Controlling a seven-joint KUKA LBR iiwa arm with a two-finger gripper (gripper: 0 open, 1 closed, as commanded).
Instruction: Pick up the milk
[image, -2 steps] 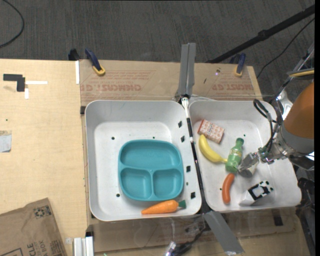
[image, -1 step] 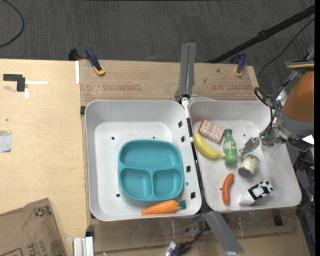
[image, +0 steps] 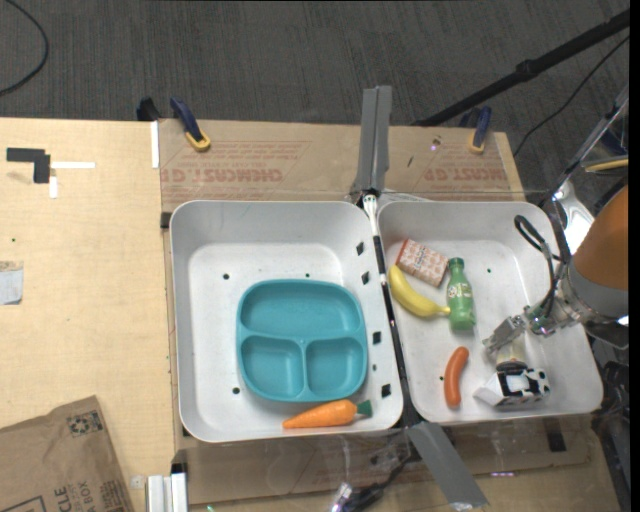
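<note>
Hovering in the right white bin (image: 560, 400): grey two-finger tool (image: 503, 337), finger state cannot be told. Just below it, apart: small white-and-black cow-patterned milk carton (image: 518, 385), lying near the bin's front wall. To its left: orange sausage (image: 455, 376); farther up-left: green bottle (image: 460, 293). Risk, judged: the carton, close to the wall, slides or tips when pinched off-centre.

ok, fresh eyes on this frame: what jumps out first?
The teal divided plate in the left bin, with a carrot just below it. In the right bin, the pincer hovers just above the black-and-white milk carton, beside a banana, a green bottle and a sausage.
</note>
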